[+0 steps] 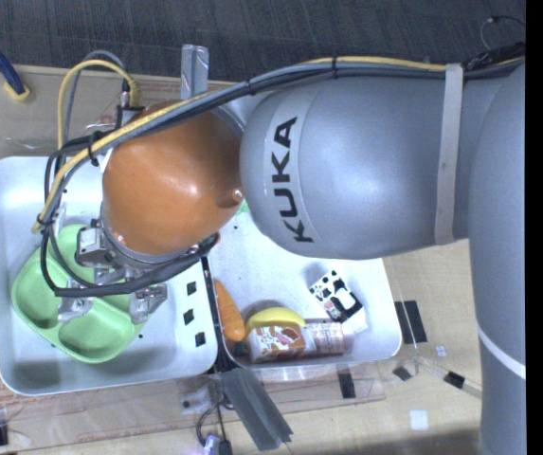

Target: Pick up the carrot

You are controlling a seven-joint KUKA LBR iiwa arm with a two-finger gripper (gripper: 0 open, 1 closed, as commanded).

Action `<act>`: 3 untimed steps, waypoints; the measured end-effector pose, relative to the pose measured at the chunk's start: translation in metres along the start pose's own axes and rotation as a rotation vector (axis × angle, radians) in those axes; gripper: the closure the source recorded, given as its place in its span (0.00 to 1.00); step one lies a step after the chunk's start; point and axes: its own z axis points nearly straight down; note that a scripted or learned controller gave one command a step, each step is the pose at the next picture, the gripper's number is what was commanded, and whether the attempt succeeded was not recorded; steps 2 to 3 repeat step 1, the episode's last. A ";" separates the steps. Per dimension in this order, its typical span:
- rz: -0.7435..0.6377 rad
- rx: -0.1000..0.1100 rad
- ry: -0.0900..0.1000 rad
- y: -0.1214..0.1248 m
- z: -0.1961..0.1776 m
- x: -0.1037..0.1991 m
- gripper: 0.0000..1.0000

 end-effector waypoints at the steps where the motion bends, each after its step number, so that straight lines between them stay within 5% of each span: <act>1: -0.299 -0.009 0.004 0.007 0.082 -0.018 0.00; 3: -0.299 -0.009 0.004 0.007 0.082 -0.018 0.00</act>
